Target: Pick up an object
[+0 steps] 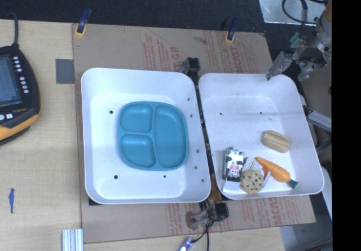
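The orange carrot (273,169) lies near the 5 o'clock corner of the right bin (248,89), long axis running 10 to 4 o'clock, green tip toward 4. The gripper (293,66) hovers over the bin's 1 o'clock corner, fingers spread and holding nothing.

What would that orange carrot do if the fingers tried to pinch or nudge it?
The carrot looks round and tapered, so it may roll or pivot when nudged. Its smooth, toy-like surface could slip from the fingers. It lies close to the round cookie near the right bin's lower wall, so a push might jostle that too.
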Robot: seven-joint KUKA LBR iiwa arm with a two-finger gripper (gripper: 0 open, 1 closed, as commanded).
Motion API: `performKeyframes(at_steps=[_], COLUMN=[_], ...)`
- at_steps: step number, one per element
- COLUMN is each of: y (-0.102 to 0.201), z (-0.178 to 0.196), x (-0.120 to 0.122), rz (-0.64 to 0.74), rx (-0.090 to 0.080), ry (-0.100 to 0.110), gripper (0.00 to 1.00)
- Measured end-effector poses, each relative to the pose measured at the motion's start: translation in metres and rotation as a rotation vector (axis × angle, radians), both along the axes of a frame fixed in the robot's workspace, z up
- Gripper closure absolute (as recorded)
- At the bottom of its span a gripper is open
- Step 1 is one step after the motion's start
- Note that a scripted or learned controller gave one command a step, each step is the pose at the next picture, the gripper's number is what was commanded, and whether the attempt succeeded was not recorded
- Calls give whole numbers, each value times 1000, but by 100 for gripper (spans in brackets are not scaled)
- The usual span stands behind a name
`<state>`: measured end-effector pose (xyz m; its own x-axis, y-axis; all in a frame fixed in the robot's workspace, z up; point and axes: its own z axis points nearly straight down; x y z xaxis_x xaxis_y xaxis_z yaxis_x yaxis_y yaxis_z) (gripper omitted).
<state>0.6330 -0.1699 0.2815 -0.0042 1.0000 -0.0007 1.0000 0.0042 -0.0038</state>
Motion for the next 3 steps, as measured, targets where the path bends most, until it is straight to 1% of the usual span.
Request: performKeyframes(at_steps=[1, 2, 3], y=[12, 38, 3], z=[-130, -148, -99], x=[3, -70, -54], rz=[2, 0, -3], rx=[0, 0, 0], ry=[2, 2, -2], gripper=[0, 0, 0])
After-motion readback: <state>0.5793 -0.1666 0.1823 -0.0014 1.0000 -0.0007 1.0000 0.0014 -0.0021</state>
